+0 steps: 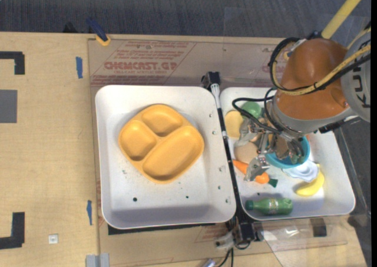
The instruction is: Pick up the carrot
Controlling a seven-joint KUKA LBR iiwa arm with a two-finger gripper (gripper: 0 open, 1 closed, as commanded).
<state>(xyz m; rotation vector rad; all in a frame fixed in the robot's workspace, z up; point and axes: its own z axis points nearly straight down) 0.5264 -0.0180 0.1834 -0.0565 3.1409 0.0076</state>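
Two white bins sit side by side on a tan bench; the right bin (344, 201) holds the carrot (250, 171). Directly over its middle hangs the gripper (257, 168), fingers slightly parted, their tips touching the carrot but not visibly clamping it.

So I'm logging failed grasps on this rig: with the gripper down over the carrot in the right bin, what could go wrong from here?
Crowding is the main risk: the carrot lies hemmed in by other toys, so the gripper may catch a neighbour instead. The carrot also sits near the right bin's left wall, which could block a finger. And the green bottle and banana nearby might get knocked on the way up.
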